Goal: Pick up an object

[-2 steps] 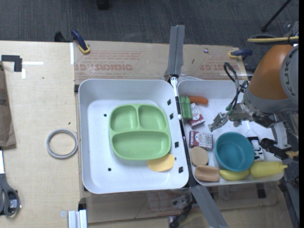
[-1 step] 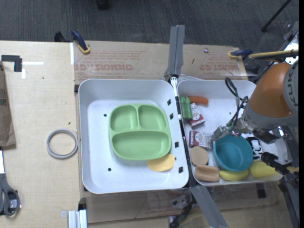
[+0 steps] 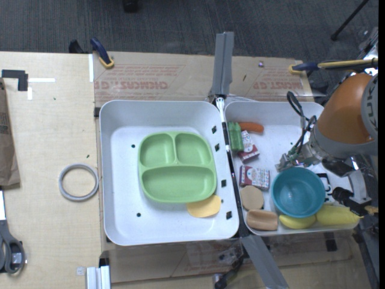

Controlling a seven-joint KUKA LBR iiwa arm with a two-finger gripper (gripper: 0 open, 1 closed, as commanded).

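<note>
The right bin (image 3: 271,110) holds a blue bowl (image 3: 297,191), a yellow banana (image 3: 319,217), a tan bun (image 3: 262,220), a beige round piece (image 3: 252,197), an orange carrot (image 3: 251,126), a green packet (image 3: 235,136) and two small red-and-white cartons (image 3: 255,177). My gripper (image 3: 293,157) reaches down into this bin from the right, just above the bowl's far rim. It sits low over the bin floor. A green divided plate (image 3: 177,166) and a yellow chip (image 3: 204,207) lie in the left bin (image 3: 114,161).
A grey ring (image 3: 79,181) rests on the wooden bench left of the bins. The arm's orange band (image 3: 350,108) looms over the right bin's far right corner. A blue clamp (image 3: 102,51) and a yellow-handled clamp (image 3: 334,64) sit at the back edge.
</note>
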